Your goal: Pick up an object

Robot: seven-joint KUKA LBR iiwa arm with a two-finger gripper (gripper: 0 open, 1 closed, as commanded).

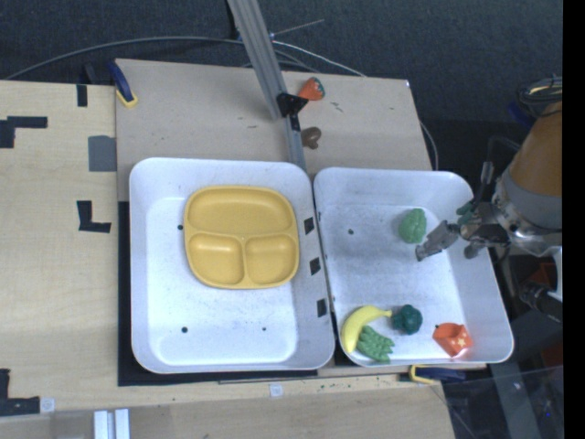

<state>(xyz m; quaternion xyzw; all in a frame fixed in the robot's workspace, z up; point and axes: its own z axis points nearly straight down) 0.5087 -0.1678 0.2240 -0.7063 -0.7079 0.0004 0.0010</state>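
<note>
As you look down on the bench [228,117] from above, two shallow white bins sit side by side across the middle of the frame. Your left bin [151,337] holds a yellow divided plate [242,236] in its upper half. Your right bin [366,190] holds several small things. A pale green lump [412,225] lies right of the bin's centre. Along the bin's lower edge you find a yellow banana [356,322] touching a bright green leafy piece [375,344], with a dark green round piece [406,318] just beside them. An orange-red piece [452,338] rests in the lower right corner.

Your arm enters at the right edge of the frame, and its claw [439,242] hangs over the right bin, just right of and slightly below the pale green lump. Nothing sits between its fingers, but you cannot tell from this view whether they are spread or closed.
</note>
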